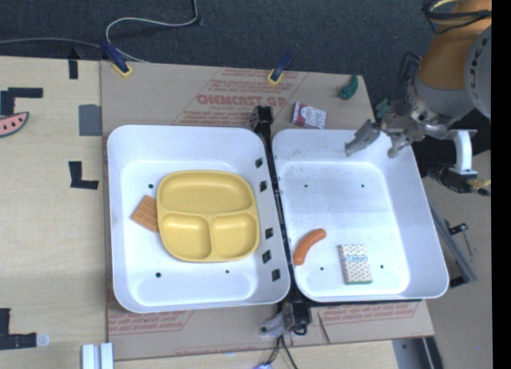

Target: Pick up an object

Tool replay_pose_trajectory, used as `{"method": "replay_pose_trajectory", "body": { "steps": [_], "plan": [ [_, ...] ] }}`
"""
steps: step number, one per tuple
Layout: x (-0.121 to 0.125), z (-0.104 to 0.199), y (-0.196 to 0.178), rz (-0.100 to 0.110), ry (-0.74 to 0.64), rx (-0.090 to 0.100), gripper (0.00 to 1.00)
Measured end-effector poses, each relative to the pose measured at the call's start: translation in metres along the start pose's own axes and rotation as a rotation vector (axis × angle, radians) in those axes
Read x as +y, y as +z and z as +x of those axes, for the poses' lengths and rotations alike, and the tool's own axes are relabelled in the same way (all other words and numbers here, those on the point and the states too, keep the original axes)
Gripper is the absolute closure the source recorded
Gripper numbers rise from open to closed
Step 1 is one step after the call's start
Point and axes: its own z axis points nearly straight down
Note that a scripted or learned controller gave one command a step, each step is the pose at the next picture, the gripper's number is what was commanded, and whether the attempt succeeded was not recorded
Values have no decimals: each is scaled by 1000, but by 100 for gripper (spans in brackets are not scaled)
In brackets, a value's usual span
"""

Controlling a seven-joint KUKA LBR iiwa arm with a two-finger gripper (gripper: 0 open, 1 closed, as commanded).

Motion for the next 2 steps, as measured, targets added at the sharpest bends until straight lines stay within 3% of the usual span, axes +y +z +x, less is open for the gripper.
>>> {"method": "replay_pose_trajectory", "body": {
  "steps": [1, 2],
  "plan": [
    [31, -4, 121, -5, -2, -2, 0],
    [31, -4, 111, -4, -3, -4, 100]
  ]
}}
